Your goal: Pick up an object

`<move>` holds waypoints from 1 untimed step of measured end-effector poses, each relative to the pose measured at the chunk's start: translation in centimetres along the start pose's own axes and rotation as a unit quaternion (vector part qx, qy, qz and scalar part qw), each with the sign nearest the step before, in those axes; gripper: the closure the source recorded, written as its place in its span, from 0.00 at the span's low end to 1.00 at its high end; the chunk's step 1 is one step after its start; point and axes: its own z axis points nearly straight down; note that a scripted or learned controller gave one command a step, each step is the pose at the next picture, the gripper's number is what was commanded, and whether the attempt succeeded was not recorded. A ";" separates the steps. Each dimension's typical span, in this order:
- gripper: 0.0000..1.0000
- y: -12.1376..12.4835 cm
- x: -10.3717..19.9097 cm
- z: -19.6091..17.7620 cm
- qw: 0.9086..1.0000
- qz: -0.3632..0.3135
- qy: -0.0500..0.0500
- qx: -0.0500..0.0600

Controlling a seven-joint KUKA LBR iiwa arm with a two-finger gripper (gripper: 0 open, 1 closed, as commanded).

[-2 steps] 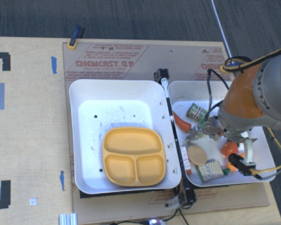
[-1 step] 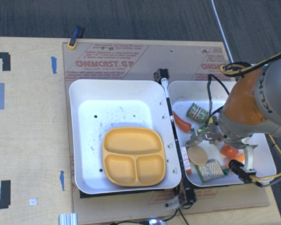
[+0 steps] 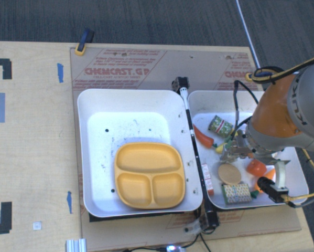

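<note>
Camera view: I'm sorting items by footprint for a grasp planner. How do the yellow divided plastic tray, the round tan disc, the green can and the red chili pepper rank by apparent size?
1. Yellow divided plastic tray, by far the largest.
2. Round tan disc, green can and red chili pepper look too alike to rank.
</note>
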 end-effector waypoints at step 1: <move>0.00 0.0 0.0 0.0 1.000 0.000 0.000 0.000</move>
